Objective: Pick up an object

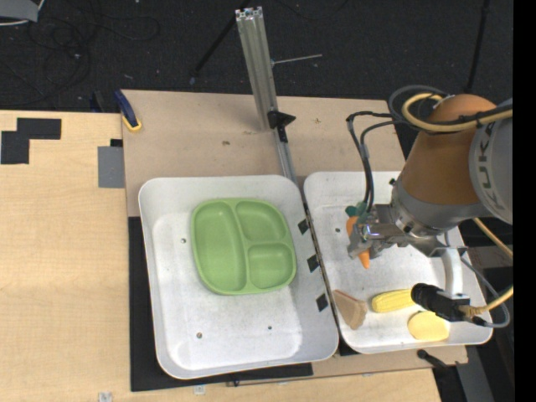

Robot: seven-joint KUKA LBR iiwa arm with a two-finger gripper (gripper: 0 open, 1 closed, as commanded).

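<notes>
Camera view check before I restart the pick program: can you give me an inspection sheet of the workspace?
Surface: two white bins side by side, left bin and right bin, on a tan bench.
Job's things: in the right bin, an orange piece under the gripper, a yellow corn cob, a yellow piece, a tan wedge.
Clutter: green divided plate in the left bin.
Grippers: gripper low over the right bin by the orange piece; grasp cannot be told.
Cables: black cables loop at the wrist.
Surroundings: metal post behind the bins; dark floor.
</notes>
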